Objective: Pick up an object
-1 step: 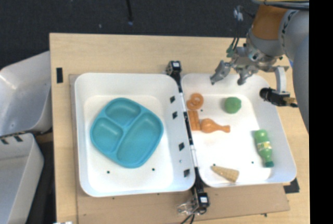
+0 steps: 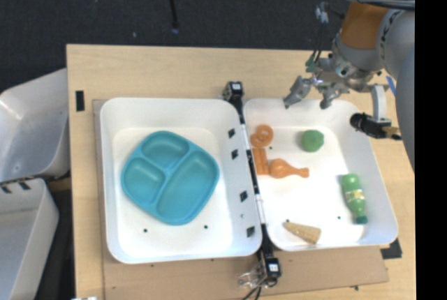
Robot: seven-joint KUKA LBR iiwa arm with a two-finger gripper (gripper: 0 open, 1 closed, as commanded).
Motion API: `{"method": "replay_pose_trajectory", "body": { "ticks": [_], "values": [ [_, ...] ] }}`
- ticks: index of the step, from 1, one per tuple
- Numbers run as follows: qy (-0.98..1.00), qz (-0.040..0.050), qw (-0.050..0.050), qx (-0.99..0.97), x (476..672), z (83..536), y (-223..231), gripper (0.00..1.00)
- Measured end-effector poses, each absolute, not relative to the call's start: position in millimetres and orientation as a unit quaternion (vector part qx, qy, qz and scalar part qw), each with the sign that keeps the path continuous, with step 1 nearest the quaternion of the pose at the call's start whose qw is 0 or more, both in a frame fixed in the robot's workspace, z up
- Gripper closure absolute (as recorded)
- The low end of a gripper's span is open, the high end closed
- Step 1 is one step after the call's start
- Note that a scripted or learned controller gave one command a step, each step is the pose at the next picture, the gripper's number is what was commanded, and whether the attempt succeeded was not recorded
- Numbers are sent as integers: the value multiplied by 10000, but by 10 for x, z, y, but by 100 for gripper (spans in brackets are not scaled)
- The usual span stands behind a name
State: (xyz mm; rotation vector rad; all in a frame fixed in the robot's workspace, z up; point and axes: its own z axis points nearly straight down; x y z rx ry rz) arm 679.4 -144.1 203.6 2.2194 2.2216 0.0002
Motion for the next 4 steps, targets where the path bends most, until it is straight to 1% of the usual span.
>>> {"method": "replay_pose_trajectory", "body": {
  "ticks": [1, 2, 3, 4],
  "values": [
    [7082, -15, 2, 7060, 6812, 1420, -1423, 0],
    [7086, -14, 8, 7056, 6810, 993, -1437, 0],
    [7091, -2, 43, 7051, 6827, 1141, -1451, 100],
    [7074, 18, 21, 7069, 6752, 1713, -1416, 100]
  ]
}}
